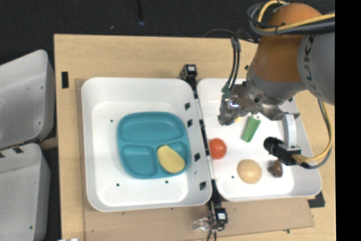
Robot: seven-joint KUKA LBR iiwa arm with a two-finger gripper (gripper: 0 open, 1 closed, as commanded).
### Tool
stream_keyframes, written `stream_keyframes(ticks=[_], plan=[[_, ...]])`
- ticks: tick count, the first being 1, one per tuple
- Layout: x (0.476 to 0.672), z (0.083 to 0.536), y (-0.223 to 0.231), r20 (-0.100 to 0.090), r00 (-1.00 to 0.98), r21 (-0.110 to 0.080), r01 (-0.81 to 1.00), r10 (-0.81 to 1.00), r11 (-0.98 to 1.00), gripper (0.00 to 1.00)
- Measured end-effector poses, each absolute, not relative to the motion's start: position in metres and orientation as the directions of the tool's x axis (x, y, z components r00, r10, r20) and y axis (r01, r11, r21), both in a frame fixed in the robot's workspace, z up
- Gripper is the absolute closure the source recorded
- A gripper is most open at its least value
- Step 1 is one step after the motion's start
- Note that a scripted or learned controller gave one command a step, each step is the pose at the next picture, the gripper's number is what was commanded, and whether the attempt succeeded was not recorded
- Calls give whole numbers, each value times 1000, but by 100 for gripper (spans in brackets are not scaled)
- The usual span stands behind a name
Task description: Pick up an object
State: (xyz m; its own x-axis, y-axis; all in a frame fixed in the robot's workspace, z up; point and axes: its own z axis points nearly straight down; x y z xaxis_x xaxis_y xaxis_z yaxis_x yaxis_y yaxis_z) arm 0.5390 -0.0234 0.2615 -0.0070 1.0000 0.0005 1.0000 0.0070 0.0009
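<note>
1. Layout. Two white bins stand side by side on the worktop [67, 53]. The left bin [100, 121] holds a teal divided plate [148, 128], with a yellow rounded piece [171, 159] resting in its lower right compartment. This keeps the piece separate from the loose items.

2. Pick candidates. All loose items lie on the floor of the right bin [260, 192], apart from one another:
- a green block [251, 128], lying tilted near the bin's centre;
- a red ball [217, 148], near the wall shared with the left bin;
- a tan egg-shaped object [249, 171] towards the front;
- a small brown object [276, 168] just beside it.
The spacing is judged to leave each item approachable from above.

3. Hand. The hand [230, 112] is placed over the rear left part of the right bin, pointing down. The green block is just beside it and the red ball a little further forward. Whether the hand is wide or narrow cannot be told, because the wrist covers it from above. Nothing is seen held in it.

4. Status. No object is lifted; the pick is judged not yet made.
</note>
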Motion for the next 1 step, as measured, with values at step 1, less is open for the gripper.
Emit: stream_keyframes(ticks=[1], plan=[[537,253,29,0,-6,0,1000,1000,6,100]])
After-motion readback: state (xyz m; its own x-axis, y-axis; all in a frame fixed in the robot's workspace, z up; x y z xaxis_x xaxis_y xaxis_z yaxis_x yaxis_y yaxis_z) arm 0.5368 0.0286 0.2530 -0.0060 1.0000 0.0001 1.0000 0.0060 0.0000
